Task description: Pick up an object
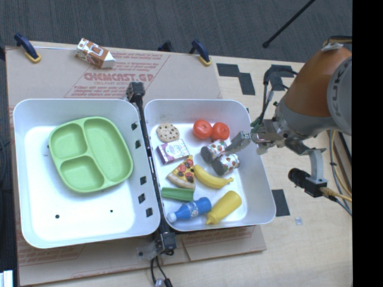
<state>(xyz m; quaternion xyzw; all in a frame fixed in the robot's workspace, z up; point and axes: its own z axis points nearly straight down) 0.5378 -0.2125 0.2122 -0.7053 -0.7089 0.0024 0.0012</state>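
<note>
You had a pale wooden bench [299,232] under everything, with black markings on its right part. A brown cardboard sheet [119,70] with red print lay flat on it, held at its far edge by blue clamps [27,46]. On that sheet sat two shallow white bins side by side, touching along a black hinge strip: the left bin [36,220] and the right bin [263,202]. A small carton [94,53] lay on its side on the cardboard, beyond the left bin, near the far edge.
</note>
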